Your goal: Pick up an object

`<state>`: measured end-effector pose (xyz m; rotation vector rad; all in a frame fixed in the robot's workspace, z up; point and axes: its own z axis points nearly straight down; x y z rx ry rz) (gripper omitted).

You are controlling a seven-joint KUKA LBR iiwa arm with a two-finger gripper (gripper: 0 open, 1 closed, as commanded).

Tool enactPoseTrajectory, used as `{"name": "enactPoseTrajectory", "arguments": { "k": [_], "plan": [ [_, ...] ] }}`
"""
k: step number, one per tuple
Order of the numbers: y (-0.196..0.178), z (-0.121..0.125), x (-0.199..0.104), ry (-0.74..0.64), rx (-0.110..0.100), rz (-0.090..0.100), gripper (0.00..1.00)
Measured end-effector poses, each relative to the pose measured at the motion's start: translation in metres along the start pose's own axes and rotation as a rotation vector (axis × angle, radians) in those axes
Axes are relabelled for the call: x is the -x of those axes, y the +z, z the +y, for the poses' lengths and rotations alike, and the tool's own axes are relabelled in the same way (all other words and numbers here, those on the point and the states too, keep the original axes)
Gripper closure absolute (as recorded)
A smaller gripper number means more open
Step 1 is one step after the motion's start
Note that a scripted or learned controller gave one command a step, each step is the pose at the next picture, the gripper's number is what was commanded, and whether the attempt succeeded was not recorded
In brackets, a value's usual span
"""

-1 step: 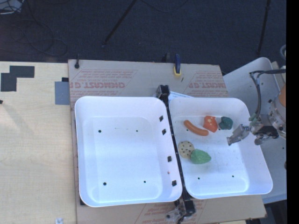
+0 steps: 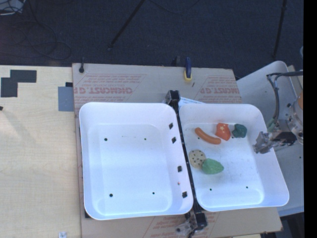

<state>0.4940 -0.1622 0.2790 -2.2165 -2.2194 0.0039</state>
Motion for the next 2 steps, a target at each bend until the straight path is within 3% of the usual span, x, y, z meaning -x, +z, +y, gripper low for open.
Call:
{"name": "enactPoseTrajectory", "arguments": {
  "k": [2],
  "plan": [
    [-0.0184, -0.0001, 0.0011, 0.001, -0.002, 0.001, 1.0]
  ]
}}
